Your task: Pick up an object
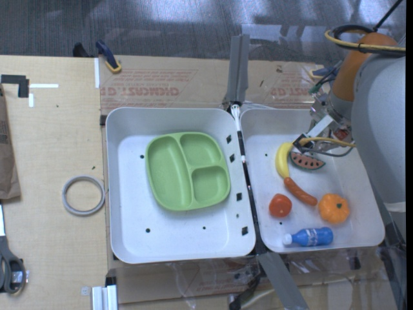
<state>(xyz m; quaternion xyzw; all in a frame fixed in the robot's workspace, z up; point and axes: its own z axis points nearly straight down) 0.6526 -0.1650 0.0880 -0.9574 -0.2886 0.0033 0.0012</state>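
In the camera view, two shallow white bins sat side by side on a tan bench, smooth glossy plastic with rounded corners. The left bin (129, 237) held one matte green divided plate (189, 170), rounded-square, three compartments, nothing in them. The right bin (361, 231) held the toy food: a curved yellow banana (282, 161), a watermelon slice (308, 161) with red flesh and dark seeds, an orange sausage (301, 191) lying at a slant, a round red tomato (279, 205), a ribbed orange pumpkin-like piece (333, 208) and a blue bottle (311, 237) with a white cap lying on its side near the front wall. Banana and watermelon slice were just beside each other, likely touching. The gripper (302, 141) hung low over the watermelon slice's upper edge, between it and the banana tip; dark fingers blurred into cables, so can't tell their spread, and nothing was visibly held. Grey arm body was cut off at the right edge. A grey ring (83, 195) lay on the bench left of the bins.
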